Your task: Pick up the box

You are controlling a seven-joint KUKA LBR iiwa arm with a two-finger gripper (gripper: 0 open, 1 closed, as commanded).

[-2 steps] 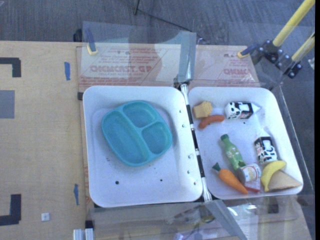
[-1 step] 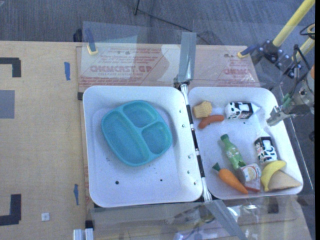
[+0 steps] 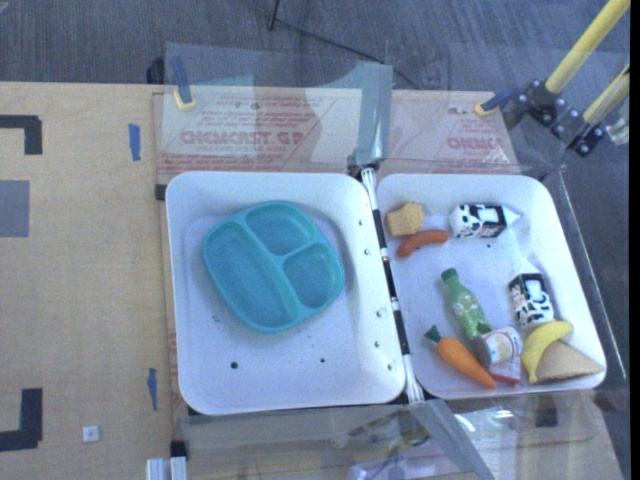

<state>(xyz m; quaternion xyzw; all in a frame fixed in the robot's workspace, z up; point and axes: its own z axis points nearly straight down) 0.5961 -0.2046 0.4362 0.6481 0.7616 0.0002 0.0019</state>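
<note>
Camera view: looks down on two white bins side by side on the tabletop (image 3: 80, 268).
Left bin (image 3: 190, 368): carries a teal divided plate (image 3: 272, 265), well apart from the task.
Right bin (image 3: 545, 203): carries all the small items, crowded toward its near right corner.
Box (image 3: 530, 301): judged to be the cow-print carton by the right wall, just above the banana (image 3: 545, 340).
Claw: whether its fingers are apart or together cannot be told at this moment; nothing is seen held.
Risk, wrong target: a second cow-print carton (image 3: 483, 220) lies near the far wall, and a tan block (image 3: 405, 218) sits at the far left corner. Either could be taken for the box.
Risk, crowding: the banana, a tan wedge (image 3: 572, 364) and a small can (image 3: 500, 347) sit close below the box. A finger coming down on that side would likely strike or trap one of them.
Risk, wall: the box is near the bin's right wall, so the outer finger has little room and may land on the rim.
Risk, slip: the carton looks smooth and light. An off-centre pinch may tip it or squeeze it out.
Risk, bottle (image 3: 464, 304): stands left of the box with a gap between, and a wide approach could knock it.
</note>
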